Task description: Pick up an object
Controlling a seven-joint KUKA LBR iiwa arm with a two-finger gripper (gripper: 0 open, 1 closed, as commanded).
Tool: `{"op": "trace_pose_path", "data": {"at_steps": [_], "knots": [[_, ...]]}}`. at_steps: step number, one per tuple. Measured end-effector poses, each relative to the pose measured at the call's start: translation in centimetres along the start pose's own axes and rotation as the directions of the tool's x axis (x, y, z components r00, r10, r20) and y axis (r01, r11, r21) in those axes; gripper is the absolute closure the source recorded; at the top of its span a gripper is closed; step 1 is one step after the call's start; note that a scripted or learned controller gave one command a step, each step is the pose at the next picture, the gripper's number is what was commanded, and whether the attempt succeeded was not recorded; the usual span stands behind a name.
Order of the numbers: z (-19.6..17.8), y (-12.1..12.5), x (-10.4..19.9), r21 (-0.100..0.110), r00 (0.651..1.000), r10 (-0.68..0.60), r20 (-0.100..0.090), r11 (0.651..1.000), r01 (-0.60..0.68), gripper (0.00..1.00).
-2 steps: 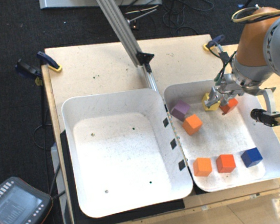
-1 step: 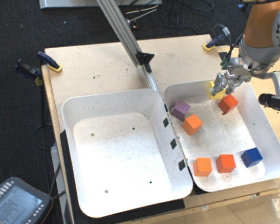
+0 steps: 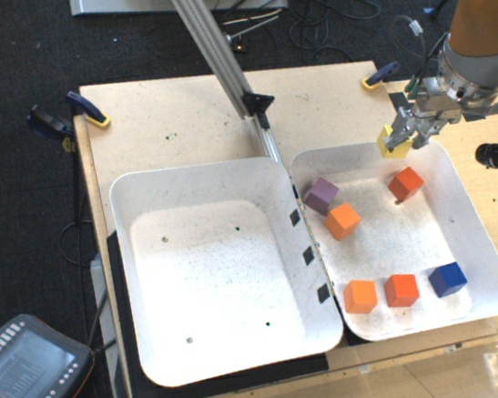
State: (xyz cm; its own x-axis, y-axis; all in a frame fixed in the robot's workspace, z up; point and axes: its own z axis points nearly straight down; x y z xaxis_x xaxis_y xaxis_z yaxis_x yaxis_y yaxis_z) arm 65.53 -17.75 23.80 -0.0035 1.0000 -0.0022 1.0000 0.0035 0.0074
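Note:
My gripper point(image 3: 403, 135) hangs over the far right corner of the right bin point(image 3: 475, 235), shut on a small yellow block point(image 3: 394, 144) that shows between its fingers. Below it in the right bin lie a red cube point(image 3: 405, 184), a purple cube point(image 3: 321, 195) and an orange cube point(image 3: 343, 220). Along the bin's near side sit another orange cube point(image 3: 360, 295), a red-orange cube point(image 3: 402, 290) and a blue cube point(image 3: 447, 279).
The left bin point(image 3: 137, 255) stands beside the right one, with a slanted metal pole point(image 3: 220, 55) rising over their shared far edge. Clamps point(image 3: 88, 110) sit at the bench's far corners. A teach pendant point(image 3: 26, 377) lies at the lower left.

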Motion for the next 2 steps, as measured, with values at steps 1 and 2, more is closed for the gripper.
{"op": "trace_pose_path", "data": {"at_steps": [1, 2], "knots": [[-0.8, 0.4, 5.3, 0.005, 1.0, -0.004, -0.004, 1.0, 0.004, 1.0], [-1.5, -0.3, 10.4, 0.009, 1.0, -0.005, -0.004, 1.0, 0.005, 1.0]]}}
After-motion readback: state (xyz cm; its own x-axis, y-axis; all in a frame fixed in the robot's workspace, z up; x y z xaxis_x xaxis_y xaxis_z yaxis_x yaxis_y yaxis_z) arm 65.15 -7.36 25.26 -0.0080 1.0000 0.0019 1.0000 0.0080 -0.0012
